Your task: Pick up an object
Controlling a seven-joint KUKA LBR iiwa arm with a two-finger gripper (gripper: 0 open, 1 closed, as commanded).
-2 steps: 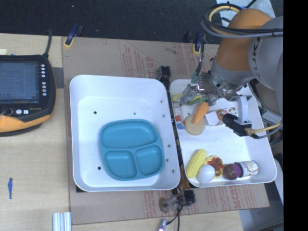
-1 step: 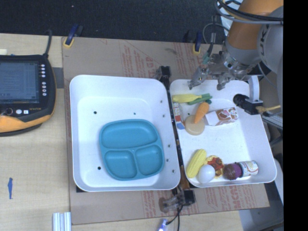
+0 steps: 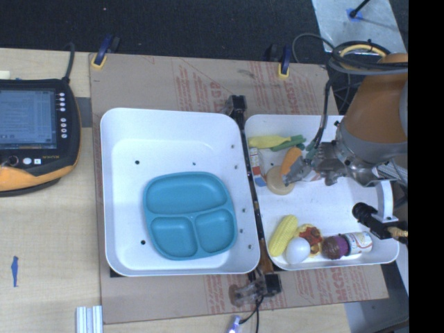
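The right bin (image 3: pixel 326 203) holds several toy foods. An orange carrot (image 3: pixel 291 159) lies beside a tan round piece (image 3: pixel 279 183) at the bin's upper left. A yellow-green item (image 3: pixel 276 143) sits along the far wall. Near the front wall are a corn cob (image 3: pixel 282 234), a white egg (image 3: pixel 297 250), a red and yellow piece (image 3: pixel 310 235), a dark purple item (image 3: pixel 334 247) and a small bottle (image 3: pixel 359 241). My gripper (image 3: pixel 302 170) hangs low over the bin, right beside the carrot and the tan piece. Nothing can be seen held in it.
The left bin (image 3: pixel 125 151) carries a blue divided plate (image 3: pixel 189 214). A black bracket (image 3: pixel 238 105) sits between the bins at the back. A tablet (image 3: pixel 31 127) lies on the bench at far left. The orange-banded arm (image 3: pixel 374 116) covers the right bin's right side.
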